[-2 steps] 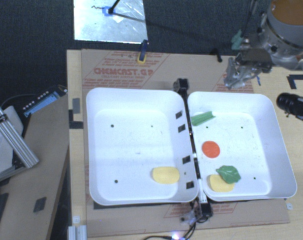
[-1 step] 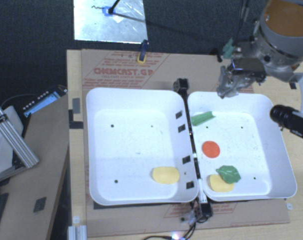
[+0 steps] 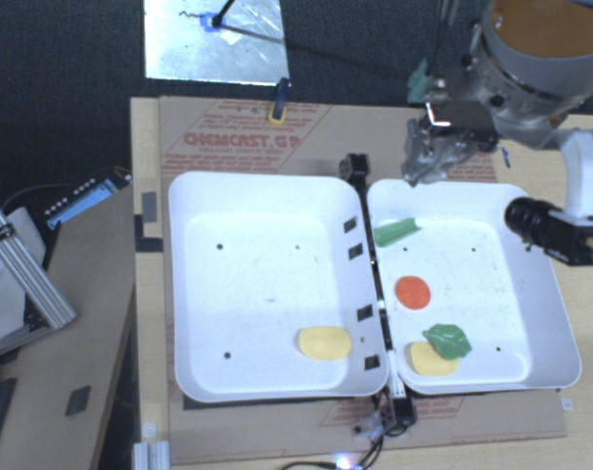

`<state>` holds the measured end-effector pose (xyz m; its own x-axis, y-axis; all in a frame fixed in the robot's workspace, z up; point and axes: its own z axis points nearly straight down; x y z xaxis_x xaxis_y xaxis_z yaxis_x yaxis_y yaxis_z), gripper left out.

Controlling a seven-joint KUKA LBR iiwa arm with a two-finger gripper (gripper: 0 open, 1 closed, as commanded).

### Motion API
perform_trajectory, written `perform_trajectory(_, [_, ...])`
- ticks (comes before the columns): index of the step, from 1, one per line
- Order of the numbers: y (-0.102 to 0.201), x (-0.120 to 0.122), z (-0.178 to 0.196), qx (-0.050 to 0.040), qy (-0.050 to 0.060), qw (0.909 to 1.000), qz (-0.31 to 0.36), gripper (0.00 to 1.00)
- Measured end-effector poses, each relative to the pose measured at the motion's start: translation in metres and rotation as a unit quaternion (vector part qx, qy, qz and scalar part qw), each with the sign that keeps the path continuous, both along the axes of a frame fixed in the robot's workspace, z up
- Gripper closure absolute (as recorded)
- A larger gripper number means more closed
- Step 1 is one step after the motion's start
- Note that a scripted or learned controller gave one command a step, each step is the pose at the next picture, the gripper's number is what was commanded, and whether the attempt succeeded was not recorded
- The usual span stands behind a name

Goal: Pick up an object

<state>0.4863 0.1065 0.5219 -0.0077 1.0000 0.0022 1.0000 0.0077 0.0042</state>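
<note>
2 shallow white bins sit side by side on the bench, the left bin (image 3: 228, 262) and the right bin (image 3: 531, 292), joined along a black hinge strip. In the left bin, a pale yellow piece (image 3: 324, 343) lies alone at about 5 o'clock. The right bin holds 4 things: a green stick (image 3: 396, 230) near its 11 o'clock corner, an orange disc (image 3: 413, 293) just below that toward the centre-left, and at 7 o'clock a green leafy piece (image 3: 447, 340) resting on top of another yellow piece (image 3: 429, 360). The arm comes in from 2 o'clock, and its gripper (image 3: 432, 167) hangs over the far rim of the right bin, at roughly 12 o'clock from the green stick and apart from it. From here I cannot tell whether its fingers are apart or together; nothing shows between them.
</note>
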Motion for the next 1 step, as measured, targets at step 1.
perform_trajectory(1, [0.0375, 0.0000, 0.0140, 0.0003, 0.000, 1.0000, 0.000, 1.00])
